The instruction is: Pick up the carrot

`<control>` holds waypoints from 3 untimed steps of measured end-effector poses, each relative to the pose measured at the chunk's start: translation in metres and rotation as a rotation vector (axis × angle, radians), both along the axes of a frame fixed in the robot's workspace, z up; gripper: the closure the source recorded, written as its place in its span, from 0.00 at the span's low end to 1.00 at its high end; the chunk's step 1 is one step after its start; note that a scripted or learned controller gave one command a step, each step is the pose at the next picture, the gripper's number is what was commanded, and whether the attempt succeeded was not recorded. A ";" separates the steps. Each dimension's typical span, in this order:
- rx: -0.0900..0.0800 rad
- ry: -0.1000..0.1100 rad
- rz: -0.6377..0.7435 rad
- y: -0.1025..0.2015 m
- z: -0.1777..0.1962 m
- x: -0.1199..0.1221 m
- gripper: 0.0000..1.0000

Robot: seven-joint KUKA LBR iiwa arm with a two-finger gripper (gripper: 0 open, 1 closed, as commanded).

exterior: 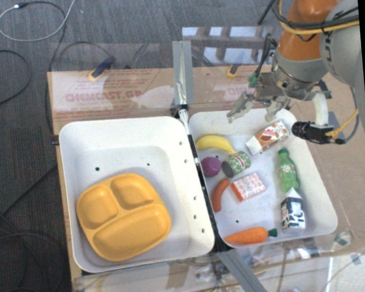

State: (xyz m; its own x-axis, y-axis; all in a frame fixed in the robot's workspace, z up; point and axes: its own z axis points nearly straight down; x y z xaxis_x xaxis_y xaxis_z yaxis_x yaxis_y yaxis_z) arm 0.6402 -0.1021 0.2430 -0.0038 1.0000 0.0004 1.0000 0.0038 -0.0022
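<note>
The carrot [246, 236], orange with a green stub at its right end, lies flat along the front wall of the right bin [319, 181]. My gripper [252, 111] hangs over the back edge of that bin, far behind the carrot. Its two fingers are spread open and nothing is between them. An orange juice carton [268, 136] lies just below and to the right of the gripper.
The right bin also holds a banana [214, 143], a purple fruit [211, 166], a green can [236, 163], a red pepper [220, 194], a red box [247, 186], a green bottle [287, 170] and a cow-print carton [292, 214] beside the carrot. A yellow divided tray [123, 214] sits in the left bin [106, 142].
</note>
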 end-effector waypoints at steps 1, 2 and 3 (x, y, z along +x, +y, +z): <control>-0.007 -0.021 0.365 0.001 -0.118 -0.018 0.00; -0.004 -0.010 0.541 -0.063 -0.154 -0.019 0.00; 0.000 -0.004 0.654 -0.061 -0.020 -0.062 0.00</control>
State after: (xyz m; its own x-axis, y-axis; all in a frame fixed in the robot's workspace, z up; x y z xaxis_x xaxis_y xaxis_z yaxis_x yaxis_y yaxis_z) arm 0.5779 -0.1631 0.2232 -0.6111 0.7915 -0.0009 0.7915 0.6111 0.0018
